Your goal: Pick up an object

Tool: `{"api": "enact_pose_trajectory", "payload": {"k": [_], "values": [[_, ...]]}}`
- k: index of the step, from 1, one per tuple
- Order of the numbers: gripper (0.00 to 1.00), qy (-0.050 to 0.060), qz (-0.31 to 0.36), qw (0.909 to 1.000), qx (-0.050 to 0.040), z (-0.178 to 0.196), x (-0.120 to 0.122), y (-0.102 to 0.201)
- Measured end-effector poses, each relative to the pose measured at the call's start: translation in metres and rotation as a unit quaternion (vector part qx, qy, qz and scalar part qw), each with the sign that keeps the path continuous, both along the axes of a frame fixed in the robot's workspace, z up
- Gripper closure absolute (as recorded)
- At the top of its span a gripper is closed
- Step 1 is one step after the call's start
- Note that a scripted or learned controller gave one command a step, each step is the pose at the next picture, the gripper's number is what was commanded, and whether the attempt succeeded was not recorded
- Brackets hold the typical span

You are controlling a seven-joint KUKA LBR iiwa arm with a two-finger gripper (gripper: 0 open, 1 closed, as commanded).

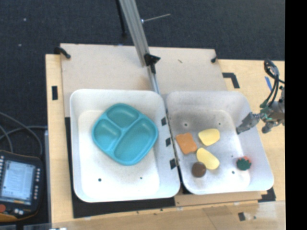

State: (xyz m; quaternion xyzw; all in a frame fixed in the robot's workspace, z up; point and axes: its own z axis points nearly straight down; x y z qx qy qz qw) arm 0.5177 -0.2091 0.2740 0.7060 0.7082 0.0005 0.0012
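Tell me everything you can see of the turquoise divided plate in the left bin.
The turquoise plate looks like smooth plastic, a rounded square turned at a slant. Raised ridges split it into three compartments: two smaller ones toward the far side, one larger toward the near side. It lies flat on the left bin's floor, roughly central, with nothing in it or touching it.

From my spot at 3 o'clock, the right bin (192,104) lies open across its upper half. 5 things crowd its lower middle: an orange block (186,143), 2 yellow pieces (209,137) (207,158), a brown ball (198,169) and a green-and-red bit (243,163) near the 5 o'clock corner. In the left bin (81,186) the blue tray (125,133) fills the middle; bare floor runs along 6 o'clock.
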Motion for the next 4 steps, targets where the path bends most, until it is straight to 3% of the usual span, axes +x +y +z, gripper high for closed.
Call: {"api": "enact_pose_trajectory", "payload": {"k": [1,2,4], "values": [[0.0,0.0,0.0,1.0,0.0001,0.0,0.0,0.0],[0.0,0.002,-0.001,1.0,-0.0002,-0.042,0.001,0.002],[0.0,0.003,-0.002,1.0,0.0002,-0.164,0.004,0.002]]}}
